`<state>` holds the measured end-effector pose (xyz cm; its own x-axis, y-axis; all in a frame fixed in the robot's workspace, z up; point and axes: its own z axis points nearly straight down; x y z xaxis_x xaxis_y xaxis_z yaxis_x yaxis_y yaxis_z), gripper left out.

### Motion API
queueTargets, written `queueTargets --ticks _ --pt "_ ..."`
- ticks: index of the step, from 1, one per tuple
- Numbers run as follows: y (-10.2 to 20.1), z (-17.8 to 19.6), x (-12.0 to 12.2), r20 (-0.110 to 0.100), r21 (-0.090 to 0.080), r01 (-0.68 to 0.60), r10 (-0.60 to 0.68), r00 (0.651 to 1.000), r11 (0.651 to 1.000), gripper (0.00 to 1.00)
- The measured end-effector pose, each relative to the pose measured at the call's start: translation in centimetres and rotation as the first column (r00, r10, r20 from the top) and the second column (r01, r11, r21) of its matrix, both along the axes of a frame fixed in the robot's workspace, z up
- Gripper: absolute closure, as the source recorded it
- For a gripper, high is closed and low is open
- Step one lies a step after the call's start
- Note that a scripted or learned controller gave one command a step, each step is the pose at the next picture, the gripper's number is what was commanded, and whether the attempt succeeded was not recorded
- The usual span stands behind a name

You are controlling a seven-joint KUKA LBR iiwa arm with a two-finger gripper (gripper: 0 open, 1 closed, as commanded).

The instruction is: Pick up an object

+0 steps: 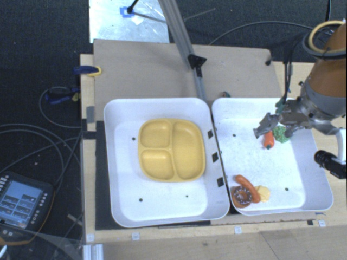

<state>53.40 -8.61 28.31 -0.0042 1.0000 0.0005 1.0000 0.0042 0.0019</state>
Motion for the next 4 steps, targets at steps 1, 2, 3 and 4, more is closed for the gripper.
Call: queueTargets --ticks 1,2,3,4 --pt "0.0 0.0 0.0 0.001 0.000 0.002 -0.002 1.000 1.000 0.00" --pt "0.6 -6.1 -0.1 -0.007 0.000 0.003 -0.003 1.000 1.000 0.00" --pt "0.4 -10.4 0.3 -0.006 0.000 0.004 -0.004 1.000 1.000 0.00" --pt "-0.2 -15.7 -0.6 -0.007 0.000 0.004 -0.004 1.000 1.000 0.00"
